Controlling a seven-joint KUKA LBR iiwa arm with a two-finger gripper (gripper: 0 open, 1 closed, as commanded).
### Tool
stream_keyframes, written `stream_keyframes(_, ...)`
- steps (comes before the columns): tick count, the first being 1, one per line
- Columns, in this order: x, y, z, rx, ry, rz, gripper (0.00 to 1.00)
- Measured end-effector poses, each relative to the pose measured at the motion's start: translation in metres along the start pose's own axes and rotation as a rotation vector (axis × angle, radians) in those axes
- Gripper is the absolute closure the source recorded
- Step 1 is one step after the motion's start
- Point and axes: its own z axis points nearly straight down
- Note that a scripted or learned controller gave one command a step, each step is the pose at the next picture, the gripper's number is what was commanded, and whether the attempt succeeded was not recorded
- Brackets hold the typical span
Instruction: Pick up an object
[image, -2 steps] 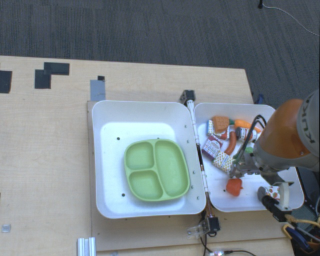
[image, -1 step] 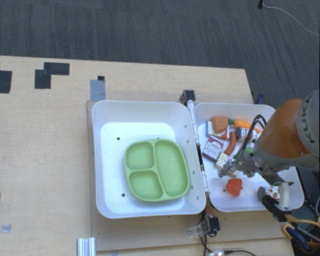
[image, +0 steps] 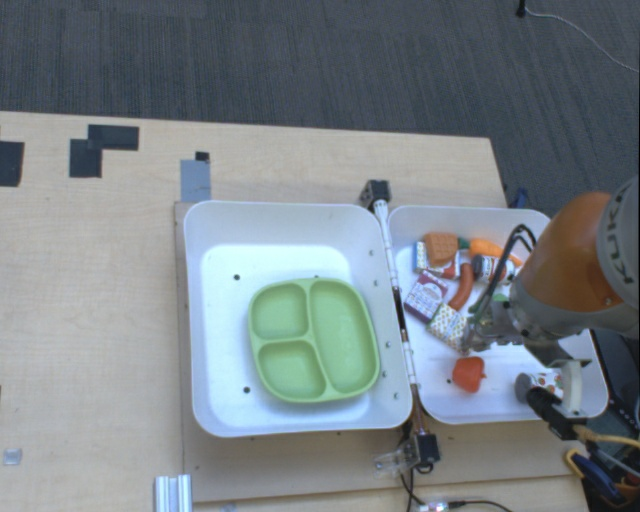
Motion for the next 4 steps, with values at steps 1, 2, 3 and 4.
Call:
stream_keyframes(1, 0.000, 0.000, 0.000, 0.000, 0.000, -0.001, 0.00)
stream_keyframes(2, 0.011, -0.006, 0.032, 0.011, -0.001, 0.004, 0.00)
stream_keyframes(3, 0.011, -0.004, 0.021, 0.006, -0.001, 0.003, 1.00)
stream_keyframes(4, 0.011, -0.003, 0.020, 0.006, -0.001, 0.003, 0.00)
